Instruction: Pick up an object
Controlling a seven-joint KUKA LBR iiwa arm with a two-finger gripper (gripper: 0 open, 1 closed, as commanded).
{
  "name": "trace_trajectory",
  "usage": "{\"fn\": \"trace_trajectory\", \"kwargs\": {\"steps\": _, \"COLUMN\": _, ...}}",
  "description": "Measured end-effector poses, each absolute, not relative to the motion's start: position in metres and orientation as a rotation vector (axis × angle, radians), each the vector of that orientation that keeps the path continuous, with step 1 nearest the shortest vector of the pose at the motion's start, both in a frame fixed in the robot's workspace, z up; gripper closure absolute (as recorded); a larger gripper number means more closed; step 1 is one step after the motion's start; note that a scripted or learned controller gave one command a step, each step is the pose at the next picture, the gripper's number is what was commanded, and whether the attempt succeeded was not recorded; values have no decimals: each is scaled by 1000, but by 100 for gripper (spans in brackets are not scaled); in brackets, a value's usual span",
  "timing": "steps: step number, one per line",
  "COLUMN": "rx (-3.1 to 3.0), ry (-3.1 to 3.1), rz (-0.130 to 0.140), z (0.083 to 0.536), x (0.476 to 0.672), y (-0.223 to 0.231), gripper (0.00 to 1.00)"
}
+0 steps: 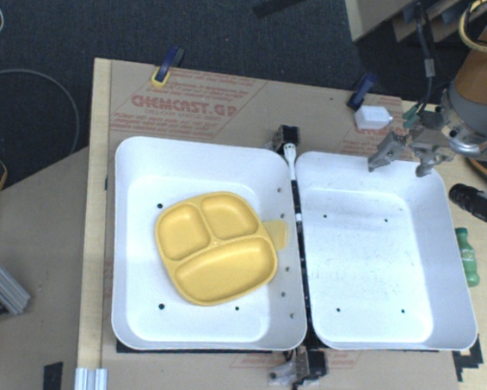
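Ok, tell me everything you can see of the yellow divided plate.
The yellow divided plate lies flat and right side up in the left bin, turned at a slant to the bin's walls. It looks like smooth, slightly glossy plastic, with rounded corners and raised ridges splitting it into three compartments: two smaller ones on the far side and one long one nearer the camera. A small yellow tab sticks out at its right edge. It rests on the bin floor alone; the gripper is over the other bin.

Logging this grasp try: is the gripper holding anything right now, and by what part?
Nothing is held. The gripper hangs open over the far edge of the right bin, with nothing between its fingers. The yellow divided plate lies untouched in the left bin.
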State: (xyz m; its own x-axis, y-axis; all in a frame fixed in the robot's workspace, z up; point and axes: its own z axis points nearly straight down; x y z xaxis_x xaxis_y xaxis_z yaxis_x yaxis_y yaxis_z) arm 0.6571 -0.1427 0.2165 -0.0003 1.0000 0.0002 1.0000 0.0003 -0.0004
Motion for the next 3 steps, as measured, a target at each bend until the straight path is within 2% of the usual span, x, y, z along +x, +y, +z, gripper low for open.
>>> {"fn": "trace_trajectory", "kwargs": {"steps": 1, "rx": -2224, "ry": -2236, "rz": -17, "z": 340, "x": 613, "y": -100, "gripper": 0}}
{"fn": "trace_trajectory", "kwargs": {"steps": 2, "rx": -2227, "ry": -2240, "rz": -24, "z": 517, "x": 591, "y": -62, "gripper": 0}}
{"fn": "trace_trajectory", "kwargs": {"steps": 3, "rx": -2216, "ry": -2230, "rz": -7, "z": 538, "x": 531, "y": -11, "gripper": 0}}
